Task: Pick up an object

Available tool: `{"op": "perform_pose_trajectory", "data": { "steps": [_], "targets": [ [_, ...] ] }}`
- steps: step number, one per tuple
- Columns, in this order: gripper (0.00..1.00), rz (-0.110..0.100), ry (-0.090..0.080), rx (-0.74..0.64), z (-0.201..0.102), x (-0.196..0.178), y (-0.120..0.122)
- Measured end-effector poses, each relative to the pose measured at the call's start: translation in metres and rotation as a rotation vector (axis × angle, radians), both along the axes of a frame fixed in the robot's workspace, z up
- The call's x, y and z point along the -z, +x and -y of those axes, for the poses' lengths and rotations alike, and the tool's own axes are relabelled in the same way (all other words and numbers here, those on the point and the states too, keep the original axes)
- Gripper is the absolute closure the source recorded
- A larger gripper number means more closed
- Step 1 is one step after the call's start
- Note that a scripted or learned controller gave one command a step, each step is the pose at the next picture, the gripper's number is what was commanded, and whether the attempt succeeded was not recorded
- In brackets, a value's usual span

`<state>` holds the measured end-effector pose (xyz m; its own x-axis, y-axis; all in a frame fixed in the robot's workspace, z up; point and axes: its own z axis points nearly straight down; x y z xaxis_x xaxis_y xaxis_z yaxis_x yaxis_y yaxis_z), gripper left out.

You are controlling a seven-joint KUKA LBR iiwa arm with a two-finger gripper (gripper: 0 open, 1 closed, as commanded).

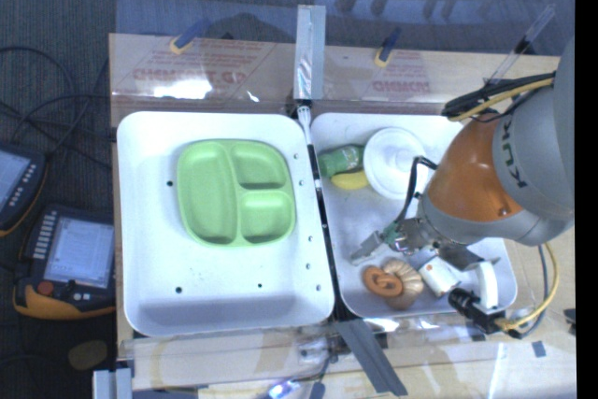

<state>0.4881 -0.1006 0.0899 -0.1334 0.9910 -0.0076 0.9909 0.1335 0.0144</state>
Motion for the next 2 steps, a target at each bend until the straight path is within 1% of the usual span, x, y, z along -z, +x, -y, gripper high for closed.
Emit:
{"op": "perform_pose_trajectory", "data": {
  "steps": [1, 2],
  "targets": [
    [0.00, -0.001, -0.002, -0.098, -0.001, 0.000, 0.000],
    [0.00, -0.005, 0.002, 0.035, 0.006, 0.001, 0.085]
  ]
}}
